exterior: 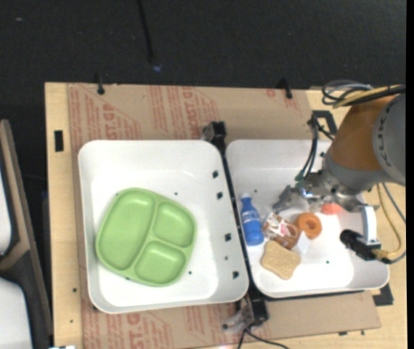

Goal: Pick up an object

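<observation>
In the right bin (265,158) there are a few small things close together. One blue bottle (250,220) lies near the bin's left wall. Just right of it is one small crinkly packet (281,230) with red and brown on it. One orange ring (309,225) that looks like a donut sits just beside the packet, on its right. One tan slice of toast (279,259) lies below the packet, near the front of the bin. A small reddish thing (330,209) peeks out by the arm, too little to name. The claw (299,193) is low in this bin, just above the packet and the ring. I cannot tell if the claw is open or closed, or if it has hold of anything. The grey arm (363,144) with its orange band comes in from the right. The left bin (105,166) has one green plate (146,236) with three parts, lying flat near the middle. The two white bins sit side by side on the brown counter (149,111).
</observation>
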`<action>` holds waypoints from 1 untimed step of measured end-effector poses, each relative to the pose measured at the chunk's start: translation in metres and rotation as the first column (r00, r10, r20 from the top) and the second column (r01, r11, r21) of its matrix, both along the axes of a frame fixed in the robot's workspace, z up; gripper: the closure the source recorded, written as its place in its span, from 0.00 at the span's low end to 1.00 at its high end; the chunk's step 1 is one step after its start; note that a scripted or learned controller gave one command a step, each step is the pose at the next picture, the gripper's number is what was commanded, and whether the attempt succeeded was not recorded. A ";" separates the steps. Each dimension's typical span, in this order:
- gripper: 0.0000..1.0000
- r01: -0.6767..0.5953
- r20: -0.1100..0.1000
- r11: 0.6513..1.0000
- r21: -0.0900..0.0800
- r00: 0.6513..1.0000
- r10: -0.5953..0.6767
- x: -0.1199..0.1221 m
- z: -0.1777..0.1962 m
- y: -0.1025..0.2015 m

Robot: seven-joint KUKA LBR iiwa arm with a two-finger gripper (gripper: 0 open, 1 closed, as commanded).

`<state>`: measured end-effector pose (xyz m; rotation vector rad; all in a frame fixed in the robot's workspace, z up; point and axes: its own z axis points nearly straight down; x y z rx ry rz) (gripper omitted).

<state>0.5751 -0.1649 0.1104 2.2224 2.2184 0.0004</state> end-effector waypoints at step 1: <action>0.00 0.000 -0.002 1.000 0.001 1.000 0.000 -0.063 -0.010 0.013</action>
